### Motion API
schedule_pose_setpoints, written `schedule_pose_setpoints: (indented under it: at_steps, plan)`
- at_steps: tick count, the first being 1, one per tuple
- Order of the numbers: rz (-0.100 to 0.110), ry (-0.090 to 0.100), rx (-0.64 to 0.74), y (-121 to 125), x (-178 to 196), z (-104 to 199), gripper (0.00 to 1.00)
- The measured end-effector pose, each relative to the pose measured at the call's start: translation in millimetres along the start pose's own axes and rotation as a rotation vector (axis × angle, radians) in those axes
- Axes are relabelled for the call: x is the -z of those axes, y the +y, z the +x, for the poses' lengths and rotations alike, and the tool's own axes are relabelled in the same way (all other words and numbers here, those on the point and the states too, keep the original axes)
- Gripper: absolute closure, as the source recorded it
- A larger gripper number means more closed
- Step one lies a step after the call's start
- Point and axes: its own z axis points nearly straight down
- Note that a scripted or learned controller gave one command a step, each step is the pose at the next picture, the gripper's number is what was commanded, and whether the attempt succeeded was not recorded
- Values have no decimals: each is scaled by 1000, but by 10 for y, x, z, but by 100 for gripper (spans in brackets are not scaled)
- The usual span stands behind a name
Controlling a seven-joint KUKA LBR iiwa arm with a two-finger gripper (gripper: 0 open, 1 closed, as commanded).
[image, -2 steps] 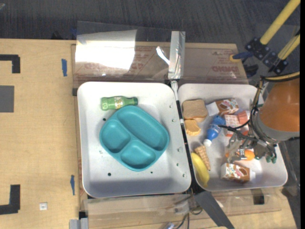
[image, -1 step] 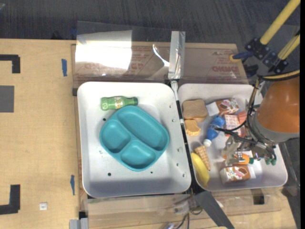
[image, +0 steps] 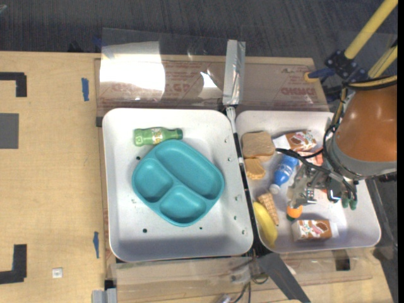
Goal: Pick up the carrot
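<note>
Camera view: gripper point(image: 302, 197) hangs just above the carrot point(image: 293, 212) in the right bin point(image: 372, 232); finger state unreadable. Banana point(image: 266, 223) and snack packet point(image: 312, 230) crowd close, so the grab could miss

Two bins are set side by side on the tabletop point(image: 44, 188). In the left bin point(image: 120, 232) a sectioned plate point(image: 178, 180) is placed near the middle, with a bottle point(image: 157, 135) lying at its 11 o'clock. In the right bin point(image: 366, 229) bread slices point(image: 257, 151) are found toward 10 o'clock, a banana point(image: 266, 223) toward 7 o'clock, and a packet point(image: 312, 230) at 6 o'clock. The carrot point(image: 294, 211) is located between banana and packet, directly beneath the end effector point(image: 305, 193), which is reached in from 3 o'clock.
</note>
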Motion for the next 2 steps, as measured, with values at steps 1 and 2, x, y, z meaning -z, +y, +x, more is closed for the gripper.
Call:
schedule_pose_setpoints:
  at_steps: [1, 2]
  plan:
    - [1, 3, -1, -9, -12, 6, 0]
    - [2, 12, -260, -62, -907, 62, 0]
